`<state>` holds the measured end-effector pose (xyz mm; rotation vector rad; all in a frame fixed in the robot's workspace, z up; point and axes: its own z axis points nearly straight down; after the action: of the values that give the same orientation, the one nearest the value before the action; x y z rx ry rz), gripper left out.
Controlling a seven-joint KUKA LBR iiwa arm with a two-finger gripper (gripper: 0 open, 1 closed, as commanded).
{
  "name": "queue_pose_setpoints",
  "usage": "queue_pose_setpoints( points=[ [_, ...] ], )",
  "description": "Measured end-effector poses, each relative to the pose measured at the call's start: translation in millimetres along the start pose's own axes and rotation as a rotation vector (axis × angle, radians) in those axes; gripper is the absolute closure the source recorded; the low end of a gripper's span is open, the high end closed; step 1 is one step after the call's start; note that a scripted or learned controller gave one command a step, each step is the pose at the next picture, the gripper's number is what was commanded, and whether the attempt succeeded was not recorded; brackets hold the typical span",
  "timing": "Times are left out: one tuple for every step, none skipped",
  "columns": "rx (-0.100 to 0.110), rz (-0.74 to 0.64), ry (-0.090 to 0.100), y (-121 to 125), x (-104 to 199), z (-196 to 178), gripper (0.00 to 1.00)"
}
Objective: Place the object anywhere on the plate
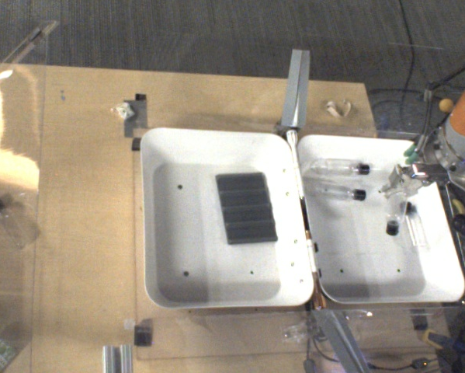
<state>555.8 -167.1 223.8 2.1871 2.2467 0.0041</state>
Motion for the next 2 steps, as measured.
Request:
queue_pose_setpoints(
  points=[
    [0.002,-0.157,0.002,46,59,51,1.00],
    [0.002,0.005,0.002,65,138,39,1.00]
  ],
)
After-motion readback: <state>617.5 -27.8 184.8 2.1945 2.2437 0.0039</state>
